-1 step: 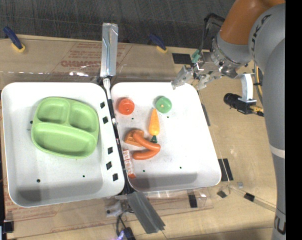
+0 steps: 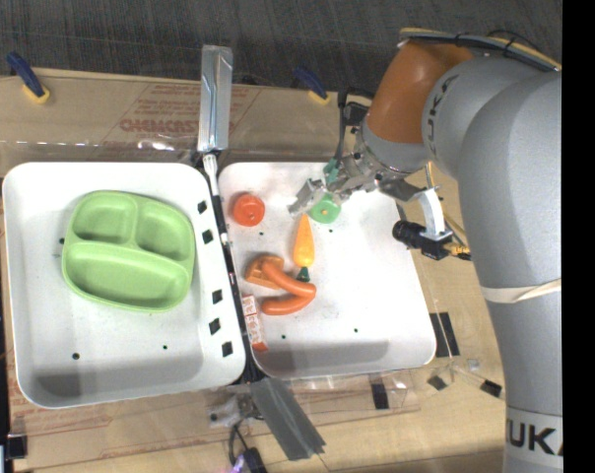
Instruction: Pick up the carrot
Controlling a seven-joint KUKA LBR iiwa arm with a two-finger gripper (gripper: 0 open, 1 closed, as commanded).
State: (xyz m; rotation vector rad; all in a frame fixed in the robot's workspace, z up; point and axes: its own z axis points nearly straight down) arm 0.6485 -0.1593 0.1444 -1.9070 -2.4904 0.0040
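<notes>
The carrot is orange with a round green top. It lies in the right bin, roughly upright in the view, with the green end toward the back. My gripper hovers just over that green end and is open. One grey finger points left of the top. Nothing is held between the fingers.
A small red-orange round piece sits at the right bin's back left. Two orange-red curved pieces lie just in front of the carrot. A green divided plate fills the left bin. The arm covers the right bin's far right corner.
</notes>
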